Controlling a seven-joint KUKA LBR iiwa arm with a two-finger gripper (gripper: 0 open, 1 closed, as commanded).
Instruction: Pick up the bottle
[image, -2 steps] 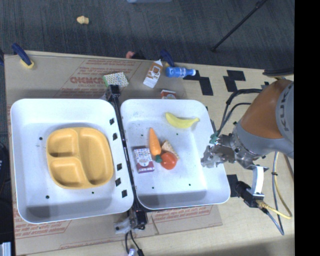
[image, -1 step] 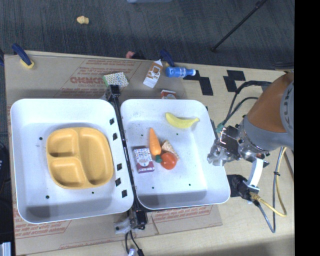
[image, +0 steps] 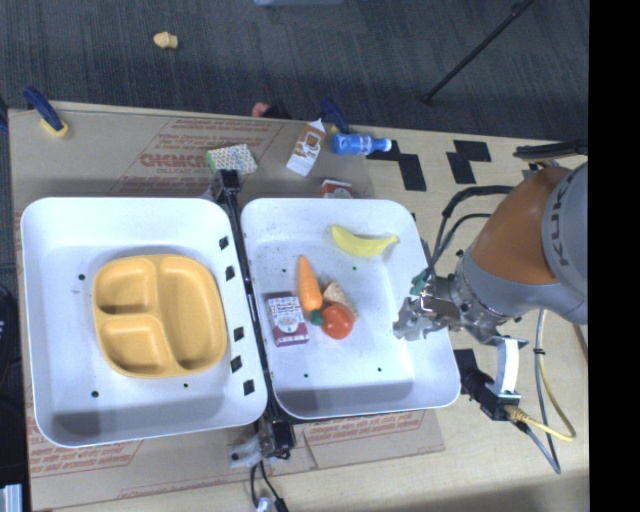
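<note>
Red writing on the tabletop (image: 150, 160) is too blurry to read. The bottle (image: 358, 145) lies outside the bins, far behind the claw (image: 412, 318). I cannot tell its state.

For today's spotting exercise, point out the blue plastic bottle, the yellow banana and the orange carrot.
Blue plastic bottle (image: 358, 145): camera view, middle of its body, on the bench.
Yellow banana (image: 362, 241): camera view, middle of its curve, in the right bin.
Orange carrot (image: 309, 285): camera view, mid-length, in the right bin.
</note>
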